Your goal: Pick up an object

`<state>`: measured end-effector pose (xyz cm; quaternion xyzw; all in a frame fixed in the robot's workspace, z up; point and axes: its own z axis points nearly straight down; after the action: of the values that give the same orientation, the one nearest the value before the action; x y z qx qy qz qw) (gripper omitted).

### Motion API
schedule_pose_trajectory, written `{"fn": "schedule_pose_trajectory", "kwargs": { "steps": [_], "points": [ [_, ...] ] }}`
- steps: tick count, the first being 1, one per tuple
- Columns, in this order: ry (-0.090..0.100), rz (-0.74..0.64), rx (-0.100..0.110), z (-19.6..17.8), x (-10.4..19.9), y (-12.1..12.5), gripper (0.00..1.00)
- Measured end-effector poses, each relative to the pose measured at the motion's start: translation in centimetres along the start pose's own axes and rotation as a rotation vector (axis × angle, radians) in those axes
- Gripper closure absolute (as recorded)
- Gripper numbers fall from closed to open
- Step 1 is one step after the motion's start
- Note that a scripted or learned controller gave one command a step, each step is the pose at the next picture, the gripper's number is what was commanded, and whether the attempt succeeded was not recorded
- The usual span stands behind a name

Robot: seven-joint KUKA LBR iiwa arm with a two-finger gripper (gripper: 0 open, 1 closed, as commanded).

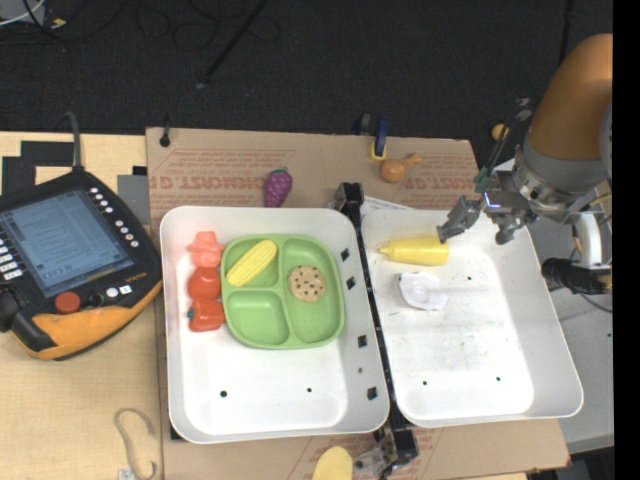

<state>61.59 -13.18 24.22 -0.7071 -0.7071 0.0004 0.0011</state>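
At the near edge of the bench, a yellow lemon-like toy (333, 462) lies outside the bins. In the left bin (260, 408) sits a green divided plate (285, 320) bearing a corn cob (250, 261) and a cookie (307, 283), with a red bottle-shaped toy (204, 280) just left of it. In the right bin (490, 368) a crumpled white object (421, 292) lies near a yellow mustard bottle (415, 253) farther back. The gripper (480, 220) hovers at that bin's far right with fingers spread, grasping nothing. This looks like the approach step; next it likely needs to lower over the bottle and close
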Motion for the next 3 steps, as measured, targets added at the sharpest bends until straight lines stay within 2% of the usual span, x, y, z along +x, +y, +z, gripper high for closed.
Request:
{"fn": "schedule_pose_trajectory", "kwargs": {
  "steps": [2,3],
  "points": [
    [0.001,-0.003,0.005,12.7,0.5,0.2,0.0],
    [0.001,-0.002,0.002,15.6,0.8,0.2,0.0]
  ]
}}
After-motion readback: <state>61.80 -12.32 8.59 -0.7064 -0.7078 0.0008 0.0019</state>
